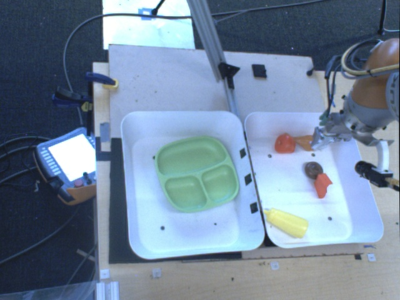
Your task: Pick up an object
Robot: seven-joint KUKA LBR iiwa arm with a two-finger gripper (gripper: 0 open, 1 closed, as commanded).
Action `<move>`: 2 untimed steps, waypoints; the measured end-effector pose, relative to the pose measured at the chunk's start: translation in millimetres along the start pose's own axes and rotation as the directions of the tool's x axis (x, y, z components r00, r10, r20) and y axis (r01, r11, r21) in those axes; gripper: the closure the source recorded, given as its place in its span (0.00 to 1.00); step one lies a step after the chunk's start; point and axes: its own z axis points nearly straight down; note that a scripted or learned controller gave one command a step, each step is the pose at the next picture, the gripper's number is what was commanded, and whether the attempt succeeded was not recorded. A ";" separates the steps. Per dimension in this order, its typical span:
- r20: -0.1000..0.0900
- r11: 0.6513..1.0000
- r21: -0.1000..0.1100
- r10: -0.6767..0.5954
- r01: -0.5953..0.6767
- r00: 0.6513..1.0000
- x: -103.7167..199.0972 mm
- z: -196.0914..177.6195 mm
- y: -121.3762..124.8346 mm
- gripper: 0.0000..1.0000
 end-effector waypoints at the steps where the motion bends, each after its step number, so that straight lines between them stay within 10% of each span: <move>1: -0.001 1.000 0.000 -0.004 0.004 1.000 3.8 -47.9 -5.2 1.00; 2: 0.000 1.000 -0.002 -0.005 0.005 1.000 3.6 -102.9 -3.0 1.00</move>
